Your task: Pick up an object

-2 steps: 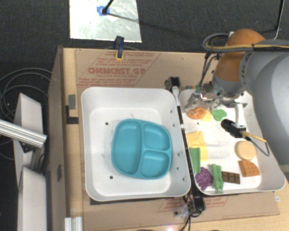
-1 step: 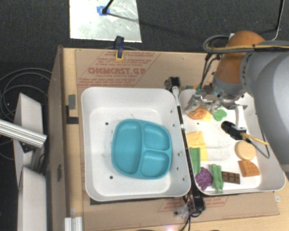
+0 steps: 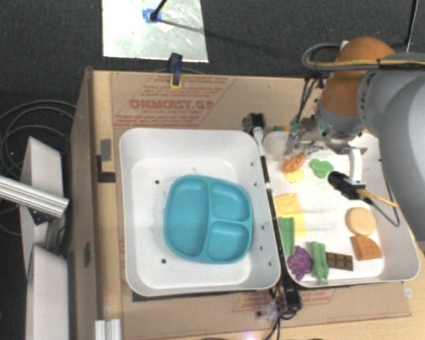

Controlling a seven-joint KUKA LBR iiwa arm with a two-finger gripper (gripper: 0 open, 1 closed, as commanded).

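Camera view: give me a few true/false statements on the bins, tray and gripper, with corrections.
1. The blue divided tray lies in the left bin. True.
2. The gripper hangs over the left bin. False: it is over the far end of the right bin, by the orange piece.
3. The purple grapes sit near the right bin's front edge. True.
4. The tray carries toy food. False: its compartments hold nothing; the food lies in the right bin.
5. The brown chocolate bar lies beside the green piece. True.
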